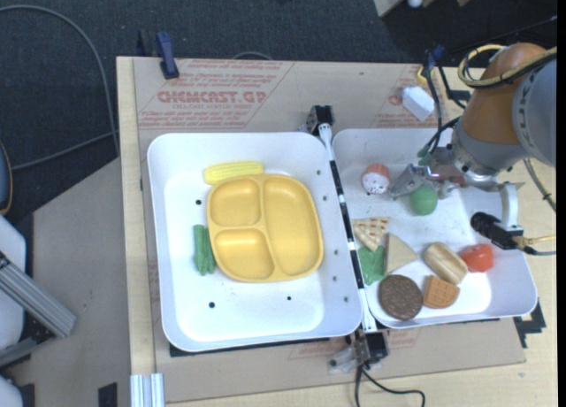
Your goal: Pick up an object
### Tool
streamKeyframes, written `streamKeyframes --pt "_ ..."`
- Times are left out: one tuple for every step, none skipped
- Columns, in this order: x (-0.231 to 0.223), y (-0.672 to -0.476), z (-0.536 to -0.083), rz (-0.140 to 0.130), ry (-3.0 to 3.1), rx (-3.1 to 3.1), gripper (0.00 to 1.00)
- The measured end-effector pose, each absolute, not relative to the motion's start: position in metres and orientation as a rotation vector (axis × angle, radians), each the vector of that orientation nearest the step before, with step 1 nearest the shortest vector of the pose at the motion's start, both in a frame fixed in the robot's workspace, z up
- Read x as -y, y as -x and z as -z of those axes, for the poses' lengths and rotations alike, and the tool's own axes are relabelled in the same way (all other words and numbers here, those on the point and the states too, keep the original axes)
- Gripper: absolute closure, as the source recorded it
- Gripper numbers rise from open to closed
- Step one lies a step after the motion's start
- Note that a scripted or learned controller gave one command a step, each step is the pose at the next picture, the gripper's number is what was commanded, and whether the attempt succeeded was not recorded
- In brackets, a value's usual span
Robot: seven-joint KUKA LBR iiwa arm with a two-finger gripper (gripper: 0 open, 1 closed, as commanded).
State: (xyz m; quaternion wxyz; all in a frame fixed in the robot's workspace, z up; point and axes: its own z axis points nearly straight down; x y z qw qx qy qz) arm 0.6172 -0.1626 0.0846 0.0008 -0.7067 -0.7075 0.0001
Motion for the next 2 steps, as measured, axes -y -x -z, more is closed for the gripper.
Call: streamKeyframes --pt "0.163 -0.618 -0.095 0.001 2.221 2.222 1.00" --pt "0.052 -0.620 -0.185 0.002 2.220 2.223 1.00"
